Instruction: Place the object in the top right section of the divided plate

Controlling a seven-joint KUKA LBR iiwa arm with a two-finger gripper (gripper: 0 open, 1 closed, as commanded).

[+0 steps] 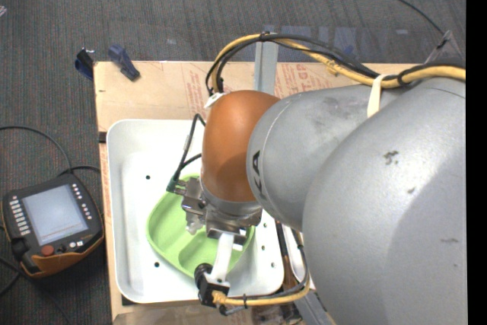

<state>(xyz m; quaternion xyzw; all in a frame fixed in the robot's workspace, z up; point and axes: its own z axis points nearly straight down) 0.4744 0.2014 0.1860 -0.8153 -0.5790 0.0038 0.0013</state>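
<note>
A large grey robot arm (365,194) with an orange band (228,152) above its wrist reaches in from the right and fills much of the view. It bends down over a shallow white bin (133,202) that sits on a pale wooden counter (152,84). Inside the bin lies a light green divided plate (171,232), partly covered by the arm. The hand (221,228) hangs directly above the plate, pointing down toward it, which fits an attempt to set something into one of the plate's sections. The wrist and its cables hide the tips, so I cannot tell how far the hand is parted or whether it grips anything. The object to be placed cannot be made out; if it is there, it is under the wrist, over the plate. The plate's dividers are also mostly hidden, so the section below the hand cannot be told. A teach pendant (49,228) with a screen rests on the dark carpet to the left.
</note>
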